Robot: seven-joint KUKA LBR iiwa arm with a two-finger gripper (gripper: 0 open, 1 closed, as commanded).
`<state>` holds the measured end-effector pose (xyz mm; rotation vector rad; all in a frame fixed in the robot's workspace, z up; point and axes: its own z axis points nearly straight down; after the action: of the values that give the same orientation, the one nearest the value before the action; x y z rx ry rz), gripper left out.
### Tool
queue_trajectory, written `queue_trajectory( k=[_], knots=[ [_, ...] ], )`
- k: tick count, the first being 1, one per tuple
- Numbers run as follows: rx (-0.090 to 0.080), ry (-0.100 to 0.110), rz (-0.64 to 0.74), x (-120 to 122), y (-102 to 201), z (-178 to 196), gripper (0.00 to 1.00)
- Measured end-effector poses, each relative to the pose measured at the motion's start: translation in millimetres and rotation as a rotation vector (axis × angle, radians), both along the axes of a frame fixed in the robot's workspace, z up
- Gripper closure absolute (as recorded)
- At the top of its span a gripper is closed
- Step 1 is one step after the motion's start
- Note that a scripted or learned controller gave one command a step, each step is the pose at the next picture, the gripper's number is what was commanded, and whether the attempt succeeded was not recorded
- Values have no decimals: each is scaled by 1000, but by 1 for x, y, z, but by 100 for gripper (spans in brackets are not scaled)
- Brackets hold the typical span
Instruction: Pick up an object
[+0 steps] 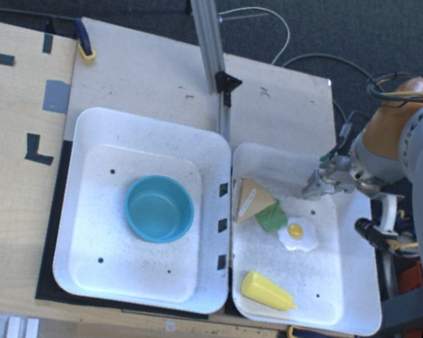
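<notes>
Here the hand (315, 186), its state impossible to tell, hangs over the right bin (349, 310) just above the fried egg (298, 236), beside the green piece (271, 217), so a descent might merely nudge both aside.

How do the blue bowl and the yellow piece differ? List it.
The blue bowl is round and open-topped; the yellow piece is long and tapered. The bowl sits alone in the left bin; the yellow piece shares the right bin with other items. Both lie free of the claw.
</notes>
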<state>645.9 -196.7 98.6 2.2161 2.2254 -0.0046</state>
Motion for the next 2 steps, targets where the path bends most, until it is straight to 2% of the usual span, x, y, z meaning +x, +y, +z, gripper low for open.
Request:
queue_trajectory(
  k=[2],
  knots=[
    [1, -6, -2, 10, -9, 108, 100]
  ],
)
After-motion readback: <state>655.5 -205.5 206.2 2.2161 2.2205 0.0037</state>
